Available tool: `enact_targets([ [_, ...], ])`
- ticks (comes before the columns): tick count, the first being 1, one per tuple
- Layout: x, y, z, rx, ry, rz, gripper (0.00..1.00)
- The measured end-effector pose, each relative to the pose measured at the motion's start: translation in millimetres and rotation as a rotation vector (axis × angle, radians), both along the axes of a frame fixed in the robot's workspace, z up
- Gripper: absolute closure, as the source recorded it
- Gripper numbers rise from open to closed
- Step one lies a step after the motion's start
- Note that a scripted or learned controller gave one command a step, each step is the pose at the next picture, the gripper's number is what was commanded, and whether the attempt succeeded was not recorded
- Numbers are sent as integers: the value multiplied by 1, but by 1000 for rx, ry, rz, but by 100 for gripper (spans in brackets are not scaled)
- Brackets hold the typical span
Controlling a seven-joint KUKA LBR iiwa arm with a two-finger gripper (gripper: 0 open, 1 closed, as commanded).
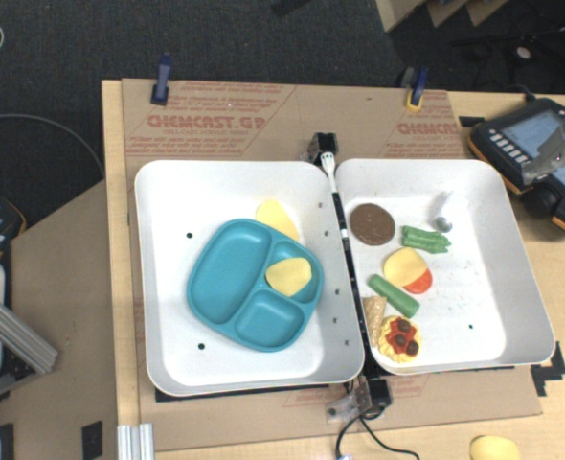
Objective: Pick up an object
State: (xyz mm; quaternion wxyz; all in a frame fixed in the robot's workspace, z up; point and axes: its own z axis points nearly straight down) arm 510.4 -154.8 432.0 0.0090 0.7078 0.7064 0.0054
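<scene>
The left bin bears a blue sectioned tray with a pale yellow piece resting in its right compartment. Another yellow piece lies just behind the tray. In the right bin lie a brown round disc, a green bean pod, a yellow and red piece, a second green pod and a pizza slice near the front left corner. A small grey object sits by the first pod.
Two blue clamps hold the brown board at the back. A black handheld controller lies at the right. A yellow object rests off the board at the front right. Cables run at the front middle.
</scene>
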Motion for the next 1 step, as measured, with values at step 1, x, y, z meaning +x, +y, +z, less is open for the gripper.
enact_targets([
  [1,-9,29,-222,10,36,2,0],
])
